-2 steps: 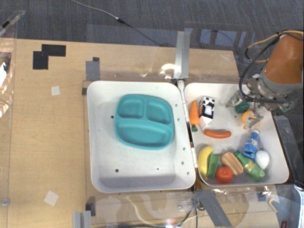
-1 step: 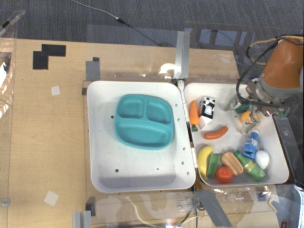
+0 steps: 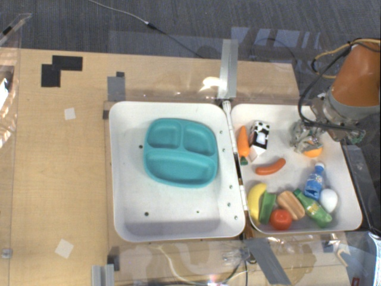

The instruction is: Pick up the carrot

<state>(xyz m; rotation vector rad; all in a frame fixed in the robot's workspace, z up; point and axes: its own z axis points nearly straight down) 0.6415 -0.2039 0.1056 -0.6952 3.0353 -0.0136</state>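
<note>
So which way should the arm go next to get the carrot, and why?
Probably sideways toward the bins' divider. The gripper hangs over the right bin's far right part, above a small orange piece, while the carrot lies against the left wall, beside the black-and-white toy.

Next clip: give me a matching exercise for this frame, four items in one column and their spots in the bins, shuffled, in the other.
Items
1. carrot
2. teal divided plate
3. blue bottle
4. tomato

Places
A. middle of the left bin
B. front edge of the right bin, beside the hot dog bun
C. left wall of the right bin, next to the black and white cow toy
D. right part of the right bin, above the white egg

Pairs: 1-C, 2-A, 3-D, 4-B
</note>
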